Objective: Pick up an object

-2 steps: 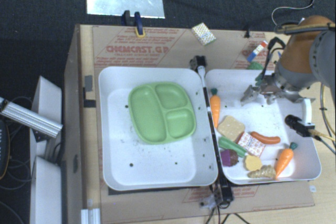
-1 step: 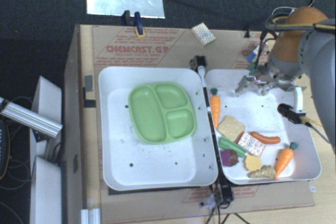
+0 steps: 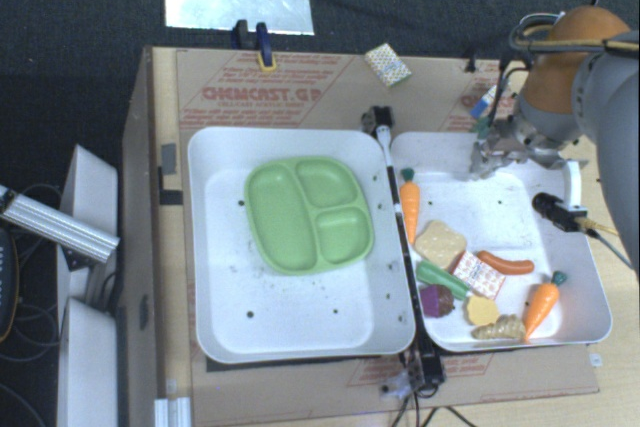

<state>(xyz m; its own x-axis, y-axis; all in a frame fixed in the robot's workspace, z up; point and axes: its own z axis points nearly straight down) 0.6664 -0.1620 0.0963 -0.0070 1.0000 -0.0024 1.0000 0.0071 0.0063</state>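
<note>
Hovering over the far edge of the right bin (image 3: 590,310), the jaws (image 3: 487,158) at the end of the grey arm (image 3: 600,85); can't tell if spread or pinched from here. Sitting in the near part of that bin: toy carrot (image 3: 410,205) along the left wall, bread slice (image 3: 440,243), sausage (image 3: 506,265), second carrot (image 3: 541,305) at the near right. Lying in the left bin (image 3: 215,215), a green divided plate (image 3: 308,213). Resting on the table (image 3: 300,85) at the far side, a small patterned block (image 3: 387,64).
</note>
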